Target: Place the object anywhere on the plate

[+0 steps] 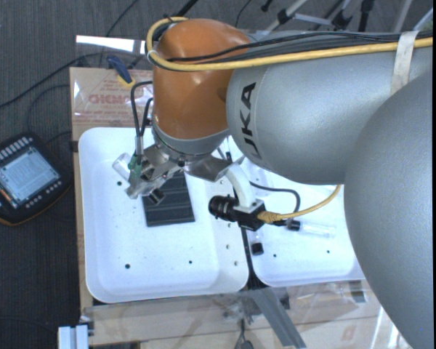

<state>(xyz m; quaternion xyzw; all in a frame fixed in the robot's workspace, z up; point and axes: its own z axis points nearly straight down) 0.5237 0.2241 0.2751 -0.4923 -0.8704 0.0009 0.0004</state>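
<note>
A dark, ribbed, flat rectangular plate [171, 203] lies in the left bin [116, 253], near its middle. My gripper [144, 180] hangs low over the plate's upper left corner, partly covering it. The orange wrist band [192, 78] and the grey arm hide most of the space behind it. A small green part [134, 164] shows on the gripper's left side; I cannot tell whether it is a held object or part of the tool. A small black piece [256, 248] and a clear tube-like item [314, 228] lie in the right bin [305, 267].
A black cylinder with a yellow cable [232, 210] sticks out from the wrist over the ridge between the bins. A teach pendant [22, 177] lies off the bench at left. Cardboard [102, 100] lies behind the left bin.
</note>
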